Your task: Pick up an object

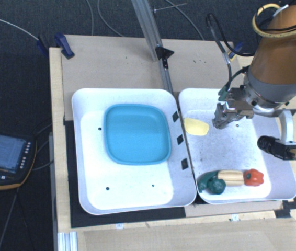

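Grey two-finger gripper (224,120) over right shallow white bin (231,145), finger state unclear, pale yellow rounded piece (196,126) just beside it, green, tan and red toy foods (230,179) along near wall, blue square plastic tray (137,134) in left bin (88,156)

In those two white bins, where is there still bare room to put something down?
Left bin: a bare strip between the blue tray and the near rim. Right bin: open floor in the middle, between the yellow piece and the near row of green, tan and red items. It is crowded under the gripper.

Tool (222,120) above right bin (279,195), beside yellow object (196,126)
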Controlling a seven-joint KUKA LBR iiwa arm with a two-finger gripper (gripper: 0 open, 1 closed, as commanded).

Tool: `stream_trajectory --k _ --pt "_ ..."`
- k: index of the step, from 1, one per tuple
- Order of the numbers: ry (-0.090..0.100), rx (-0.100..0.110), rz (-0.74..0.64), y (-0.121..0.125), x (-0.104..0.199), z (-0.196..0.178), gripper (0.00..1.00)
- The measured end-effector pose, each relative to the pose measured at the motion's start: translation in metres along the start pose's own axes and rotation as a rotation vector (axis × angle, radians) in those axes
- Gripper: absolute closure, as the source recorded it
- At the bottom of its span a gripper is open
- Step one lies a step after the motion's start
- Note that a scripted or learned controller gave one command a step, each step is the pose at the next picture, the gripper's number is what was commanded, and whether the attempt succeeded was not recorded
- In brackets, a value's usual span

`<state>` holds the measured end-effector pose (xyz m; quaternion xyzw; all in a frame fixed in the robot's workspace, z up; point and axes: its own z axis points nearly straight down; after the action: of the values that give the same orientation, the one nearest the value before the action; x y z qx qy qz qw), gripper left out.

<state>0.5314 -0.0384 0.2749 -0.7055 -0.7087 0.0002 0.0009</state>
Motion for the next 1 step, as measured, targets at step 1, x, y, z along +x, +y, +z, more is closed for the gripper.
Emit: stream_trajectory --k 1 --pt "0.000 -0.001 -0.001 -0.0066 0.0579 0.0067 1.00"
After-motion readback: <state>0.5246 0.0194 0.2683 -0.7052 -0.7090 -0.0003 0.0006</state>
